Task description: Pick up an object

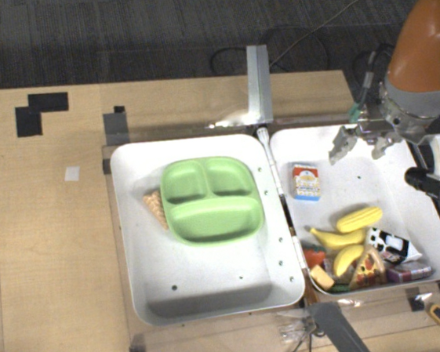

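Note:
My gripper [361,146] hangs over the back of the right bin [410,181], its two fingers spread open with nothing between them. A small red and white carton [306,181] lies on the bin floor to the left of and below the gripper. Nearer the front lie a corn cob [358,218], a banana [334,238] and a second yellow fruit [346,260]. A black and white toy [387,245], a pizza slice [367,267] and a purple item [410,273] crowd the front right corner.
The left bin [149,282] holds a green divided plate [210,198] with a waffle-like piece [155,208] tucked at its left edge. A metal post [260,88] stands behind the divider between the bins. Black cables run along the right side.

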Motion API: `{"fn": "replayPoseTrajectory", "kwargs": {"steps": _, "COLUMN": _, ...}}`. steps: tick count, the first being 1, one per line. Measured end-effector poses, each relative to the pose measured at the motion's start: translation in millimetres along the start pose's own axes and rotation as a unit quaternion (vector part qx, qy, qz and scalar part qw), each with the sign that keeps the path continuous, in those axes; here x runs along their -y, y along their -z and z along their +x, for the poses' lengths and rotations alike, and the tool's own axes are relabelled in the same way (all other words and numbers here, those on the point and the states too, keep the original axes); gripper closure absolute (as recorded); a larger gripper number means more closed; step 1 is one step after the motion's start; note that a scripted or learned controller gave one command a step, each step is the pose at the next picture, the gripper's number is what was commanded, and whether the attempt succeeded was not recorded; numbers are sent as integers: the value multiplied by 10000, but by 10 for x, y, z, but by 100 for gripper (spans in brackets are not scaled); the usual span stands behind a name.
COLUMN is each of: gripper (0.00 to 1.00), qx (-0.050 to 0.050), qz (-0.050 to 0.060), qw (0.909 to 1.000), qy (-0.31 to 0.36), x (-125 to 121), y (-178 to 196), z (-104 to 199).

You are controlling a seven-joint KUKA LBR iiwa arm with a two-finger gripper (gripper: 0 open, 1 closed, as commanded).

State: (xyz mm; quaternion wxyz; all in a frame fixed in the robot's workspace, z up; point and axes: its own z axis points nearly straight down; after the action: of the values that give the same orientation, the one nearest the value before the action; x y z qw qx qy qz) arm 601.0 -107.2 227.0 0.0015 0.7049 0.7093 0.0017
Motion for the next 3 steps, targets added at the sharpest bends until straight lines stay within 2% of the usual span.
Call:
{"fn": "replayPoseTrajectory", "kwargs": {"steps": 1, "gripper": 0, "qx": -1, "qz": -5, "qw": 9995, "qy": -320, "x": 295, "y": -1314, "z": 207}}
{"fn": "replayPoseTrajectory", "kwargs": {"steps": 2, "gripper": 0, "qx": 13, "qz": -51, "qw": 9999, "qy": 132, "x": 15, "y": -1365, "z": -319}}
{"fn": "replayPoseTrajectory", "kwargs": {"steps": 3, "gripper": 0, "qx": 29, "qz": -55, "qw": 9985, "qy": 541, "x": 911, "y": -1347, "z": -671}}
